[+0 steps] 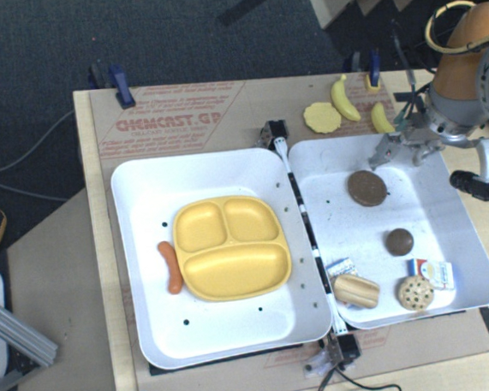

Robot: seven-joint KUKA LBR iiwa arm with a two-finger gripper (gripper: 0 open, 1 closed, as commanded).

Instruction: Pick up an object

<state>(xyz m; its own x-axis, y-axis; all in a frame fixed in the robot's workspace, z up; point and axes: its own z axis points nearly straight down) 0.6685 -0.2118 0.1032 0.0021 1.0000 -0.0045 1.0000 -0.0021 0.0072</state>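
My gripper [404, 151] hangs over the back edge of the right bin [453, 213], its two grey fingers spread with nothing between them. Just in front of it and slightly left lies a dark brown round patty [368, 188]. Further forward in the same bin are a smaller brown disc [399, 241], a chocolate-chip cookie [416, 292], a tan bread roll [357, 291] and a small white packet [439, 274]. The left bin [134, 209] holds a yellow divided plate [230, 246] with an orange sausage [171, 266] beside it.
On the bench behind the right bin lie two toy bananas [345, 99] [381, 117] and a yellow round piece [322, 117]. A black clamp [273, 132] sits where the bins meet at the back. The arm's wrist [466, 83] rises at the right.
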